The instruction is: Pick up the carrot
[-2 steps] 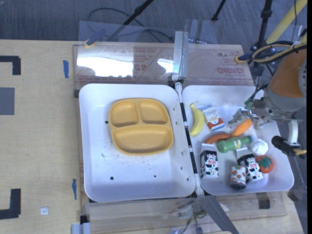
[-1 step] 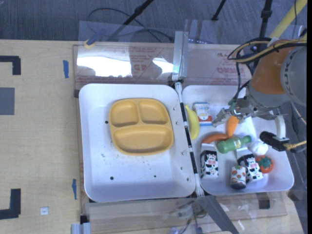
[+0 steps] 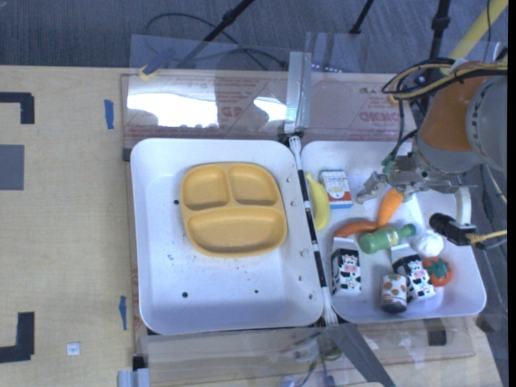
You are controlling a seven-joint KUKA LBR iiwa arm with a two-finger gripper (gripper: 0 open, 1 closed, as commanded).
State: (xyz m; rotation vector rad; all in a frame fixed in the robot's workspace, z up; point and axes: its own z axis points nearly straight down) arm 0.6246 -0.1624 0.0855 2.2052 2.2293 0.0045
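Carrot: right bin, upper middle, tilted, top end at the gripper. Gripper: over the carrot's upper end; finger spread and grip on the carrot cannot be told. Just below: green bottle on its side. Left: banana, small carton. Left bin: yellow divided plate

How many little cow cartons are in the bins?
2, both in the right bin: one cow carton near the bin's left wall, below the banana, the other cow carton near the front, beside a small can. More could be hidden under the arm.
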